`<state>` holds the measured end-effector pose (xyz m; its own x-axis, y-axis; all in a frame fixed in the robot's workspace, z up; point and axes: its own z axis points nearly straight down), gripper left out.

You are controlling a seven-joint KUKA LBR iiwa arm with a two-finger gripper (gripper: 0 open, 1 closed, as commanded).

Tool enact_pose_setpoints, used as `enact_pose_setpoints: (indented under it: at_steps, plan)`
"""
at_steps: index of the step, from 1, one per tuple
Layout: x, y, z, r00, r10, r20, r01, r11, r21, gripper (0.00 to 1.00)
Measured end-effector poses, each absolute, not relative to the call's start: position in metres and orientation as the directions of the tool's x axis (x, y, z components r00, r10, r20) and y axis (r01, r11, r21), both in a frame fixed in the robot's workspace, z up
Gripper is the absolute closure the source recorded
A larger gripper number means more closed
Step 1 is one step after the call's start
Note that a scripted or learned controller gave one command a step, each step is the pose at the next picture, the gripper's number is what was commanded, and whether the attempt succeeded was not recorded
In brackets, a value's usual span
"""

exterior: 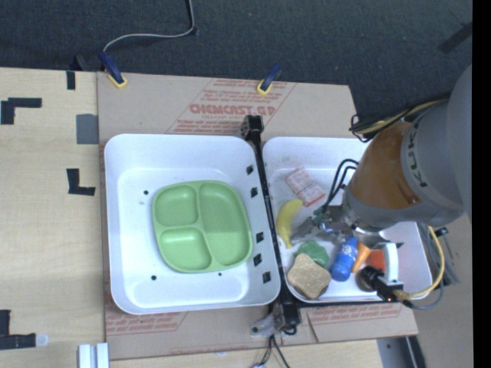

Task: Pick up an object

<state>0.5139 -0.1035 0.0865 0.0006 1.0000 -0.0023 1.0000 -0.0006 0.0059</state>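
Looking down at a slant from the camera view, two shallow white bins sit side by side on a cardboard sheet. The left bin [123,205] holds a green divided plate [202,226] near its centre. The right bin [337,150] holds a cluster of small things toward its 7 o'clock area: a yellow banana [288,218], a green piece [313,251], a tan sponge-like block [308,275], a blue bottle [344,260] and, at 12 o'clock, a pale patterned packet [303,185]. The grey and orange arm [399,173] reaches in from 3 o'clock, its gripper [324,222] low over the cluster, just beside the banana and above the green piece. Whether the jaws are released or clenched cannot be told. This looks like the approach step; next comes settling on one object, closing and lifting.
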Motion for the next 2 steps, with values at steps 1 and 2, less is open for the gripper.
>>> enact_pose_setpoints:
  at_steps: [1,2]
  plan:
    - [0.4855,-0.1126,0.0872,-0.001,1.000,-0.002,1.000,0.001,0.006,0.00]
    - [0.4858,-0.1129,0.0967,0.000,1.000,-0.002,1.000,0.000,0.006,1.00]
